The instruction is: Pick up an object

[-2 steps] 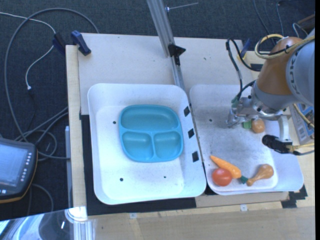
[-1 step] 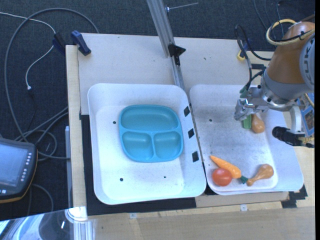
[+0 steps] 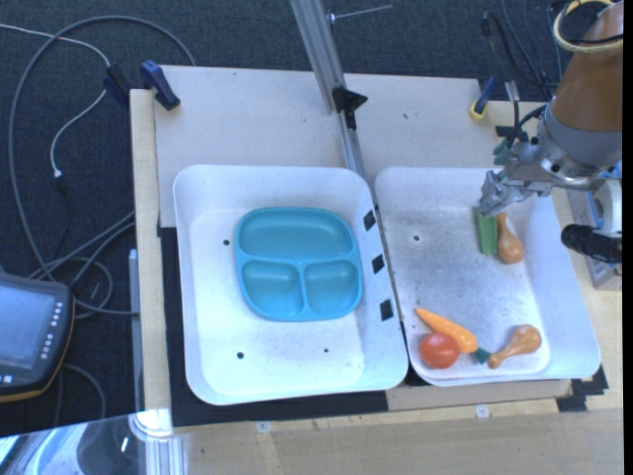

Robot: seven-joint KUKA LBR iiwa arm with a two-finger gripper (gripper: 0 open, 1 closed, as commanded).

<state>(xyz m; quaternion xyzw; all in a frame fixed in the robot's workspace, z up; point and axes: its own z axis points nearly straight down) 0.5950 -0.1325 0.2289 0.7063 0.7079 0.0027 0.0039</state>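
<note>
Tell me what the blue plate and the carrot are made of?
The blue plate looks like smooth plastic: one even colour, rounded moulded sections, a soft sheen. The carrot is probably a plastic toy, since its orange is flat and even, though it is too small to be sure.

Pale surface, light wood edge at left. Bears two shallow white bins side by side, rims touching at centre: left bin, right bin. Dark mat visible under left bin's near-left edge. Blue clamp at far-left corner, blue-and-yellow clamp at far-right. Slanted metal rail crossing far edge, ending between bins.
</note>
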